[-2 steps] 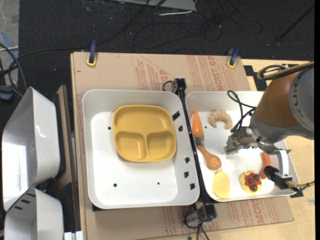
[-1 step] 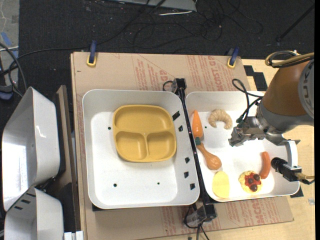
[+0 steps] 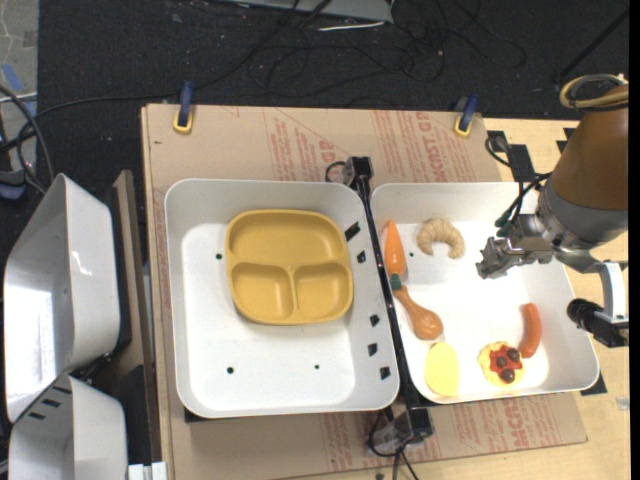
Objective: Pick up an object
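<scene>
Nearest the camera in the right bin (image 3: 580,363) lie a yellow piece (image 3: 442,369) and a small pizza (image 3: 501,361), both close to the front wall. Just behind them sit a sausage (image 3: 530,329) and a wooden spoon (image 3: 419,314). Farther back an orange carrot (image 3: 395,248) hugs the divider and a croissant (image 3: 441,236) lies near the rear. The pincer (image 3: 497,259) hovers to the right of the croissant with nothing between its fingers; whether they are spread I cannot tell. No pick looks made yet, so the whole grasp and lift remain. The bin's middle floor is bare, giving room to descend. The left bin (image 3: 190,368) carries a yellow divided plate (image 3: 290,266) on the counter (image 3: 300,133).
</scene>
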You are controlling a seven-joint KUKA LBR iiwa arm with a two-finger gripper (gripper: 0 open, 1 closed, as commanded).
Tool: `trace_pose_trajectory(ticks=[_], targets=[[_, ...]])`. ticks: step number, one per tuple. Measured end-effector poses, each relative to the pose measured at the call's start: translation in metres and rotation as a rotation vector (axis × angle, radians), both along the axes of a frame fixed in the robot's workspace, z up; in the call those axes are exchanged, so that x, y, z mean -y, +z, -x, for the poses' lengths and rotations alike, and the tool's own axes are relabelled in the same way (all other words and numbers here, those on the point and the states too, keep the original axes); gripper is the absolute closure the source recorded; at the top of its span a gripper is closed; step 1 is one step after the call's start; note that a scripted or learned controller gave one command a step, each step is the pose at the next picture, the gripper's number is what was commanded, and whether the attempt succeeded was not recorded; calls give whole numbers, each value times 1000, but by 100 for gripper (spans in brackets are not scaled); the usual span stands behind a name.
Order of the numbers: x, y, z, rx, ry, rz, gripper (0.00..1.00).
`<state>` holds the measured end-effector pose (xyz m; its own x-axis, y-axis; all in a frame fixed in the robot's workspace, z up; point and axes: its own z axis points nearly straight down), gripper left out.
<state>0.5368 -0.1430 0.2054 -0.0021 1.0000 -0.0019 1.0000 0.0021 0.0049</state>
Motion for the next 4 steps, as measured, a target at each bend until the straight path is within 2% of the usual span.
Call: trace_pose_trajectory(ticks=[1,2,3,4], targets=[[0,51,9,1,1,0,100],[-52,57,2,-2,6,-2,100],[-98,45,-2,-6,5,-3,100],[-156,50,-10,-3,7,-3,100]])
